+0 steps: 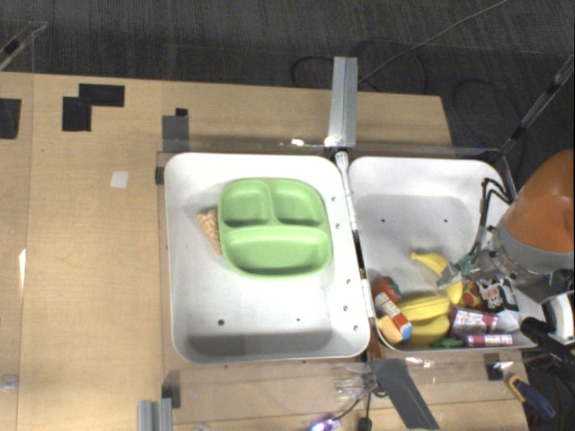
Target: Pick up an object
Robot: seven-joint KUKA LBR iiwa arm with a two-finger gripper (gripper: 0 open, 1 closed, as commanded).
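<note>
At the near edge of the right bin (409,187) a tight heap sits against the front wall — a yellow banana-shaped toy (422,310), a small red-capped bottle (386,296), a pink-labelled tube (481,321) and bits of green. Any of these could serve as the object to pick, but they touch and overlap, so a descent risks pinching two at once or nudging the pile aside.

Just beyond, a second curved yellow piece (431,262) lies a little apart, close to the gripper (476,272) at the bin's right side — whether that is parted or closed I cannot tell, as wrist hardware and cables hide it. Curved plastic could slip out.

Farther left, the left bin (189,268) holds a green divided tray (272,225) well apart.
</note>
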